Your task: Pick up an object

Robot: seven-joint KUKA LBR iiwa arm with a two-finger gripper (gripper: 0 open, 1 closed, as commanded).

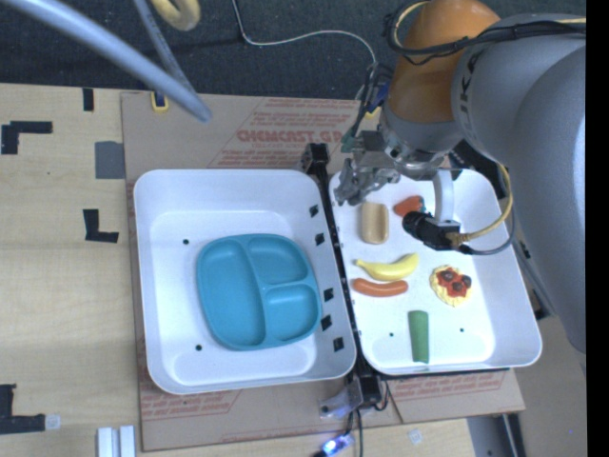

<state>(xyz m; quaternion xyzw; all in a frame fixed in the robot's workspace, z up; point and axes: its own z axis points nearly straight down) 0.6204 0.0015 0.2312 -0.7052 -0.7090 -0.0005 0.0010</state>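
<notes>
Toy food lies in the right white bin (504, 350): a tan bread roll (374, 223), a yellow banana (386, 267), a red-orange hot dog (380, 288), a small pizza slice (451, 285), a green stick (419, 336) and a red piece (409, 204). My gripper (360, 185) hangs at the bin's far left corner, just above and left of the bread roll. Nothing shows between its fingers.
The left white bin (162, 255) holds a blue divided plate (258, 288). A black divider (328, 246) runs between the bins. My grey arm with its orange band (438, 55) covers the right bin's far right part. Cables hang near the wrist (476, 236).
</notes>
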